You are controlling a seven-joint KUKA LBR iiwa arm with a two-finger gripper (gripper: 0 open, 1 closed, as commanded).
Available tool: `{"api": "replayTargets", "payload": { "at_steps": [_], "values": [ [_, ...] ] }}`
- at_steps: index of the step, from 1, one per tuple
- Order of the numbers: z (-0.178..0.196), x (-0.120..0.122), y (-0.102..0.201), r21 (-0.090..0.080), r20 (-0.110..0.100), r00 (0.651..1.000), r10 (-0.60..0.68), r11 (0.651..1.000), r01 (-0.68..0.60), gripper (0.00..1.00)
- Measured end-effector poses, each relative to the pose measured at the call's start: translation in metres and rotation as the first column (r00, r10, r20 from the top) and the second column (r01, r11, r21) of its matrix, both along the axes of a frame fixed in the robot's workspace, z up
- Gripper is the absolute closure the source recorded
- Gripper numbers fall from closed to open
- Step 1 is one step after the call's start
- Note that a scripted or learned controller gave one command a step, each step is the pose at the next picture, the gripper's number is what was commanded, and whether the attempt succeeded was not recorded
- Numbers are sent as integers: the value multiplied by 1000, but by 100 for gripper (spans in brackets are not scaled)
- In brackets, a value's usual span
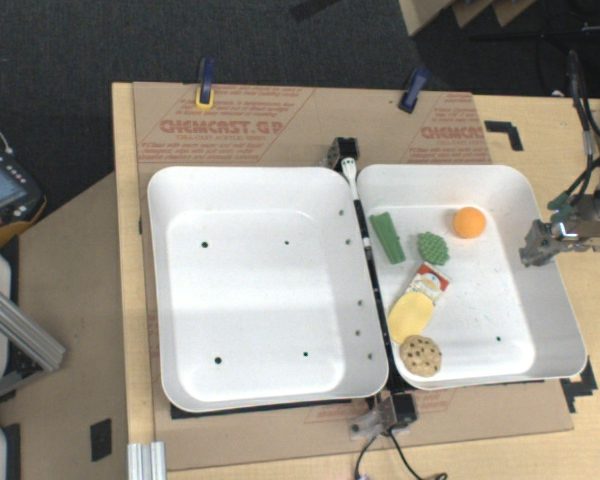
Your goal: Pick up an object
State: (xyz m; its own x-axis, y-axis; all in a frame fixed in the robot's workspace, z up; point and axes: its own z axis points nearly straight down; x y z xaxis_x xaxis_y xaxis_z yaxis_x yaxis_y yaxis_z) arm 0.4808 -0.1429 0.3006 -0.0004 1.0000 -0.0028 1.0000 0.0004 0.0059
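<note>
- Camera view, the bench: two shallow white plastic bins sit side by side on a brown cardboard sheet printed with red lettering. The left bin and the right bin touch along a dark seam down the middle.
- Two blue clamps pin the cardboard's far edge, one at about 11 o'clock from the seam and one at about 1 o'clock.
- Five objects lie in the right bin, one of each kind, all in its left and middle part.
- One flat dark green rectangular bar lies near the seam, slanted, at the bin's 10 o'clock.
- One small bumpy green lump sits just beside the bar, at its 3 o'clock.
- One orange ball rests at 1 o'clock from the lump, apart from it.
- One pale yellow piece topped with a red-and-white label lies at 6 o'clock from the lump; what it is made of is hard to tell from here.
- One round tan cookie with dark chips touches the yellow piece's lower end, near the bin's front wall.
- One grey metal gripper reaches in at the right bin's 3 o'clock rim, well apart from every object and with none in its grasp; I cannot tell whether it is apart or together.
</note>
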Motion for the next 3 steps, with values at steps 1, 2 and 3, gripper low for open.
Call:
{"api": "replayTargets", "payload": {
  "at_steps": [1, 2, 3],
  "values": [
    [10, 1, 0, -1, 2, 1000, 0, 1000, 0, 100],
    [20, 1, 0, -2, 5, 1000, 1, 1000, -1, 100],
    [30, 2, 0, -4, 7, 1000, 2, 1000, -2, 100]
  ]
}}
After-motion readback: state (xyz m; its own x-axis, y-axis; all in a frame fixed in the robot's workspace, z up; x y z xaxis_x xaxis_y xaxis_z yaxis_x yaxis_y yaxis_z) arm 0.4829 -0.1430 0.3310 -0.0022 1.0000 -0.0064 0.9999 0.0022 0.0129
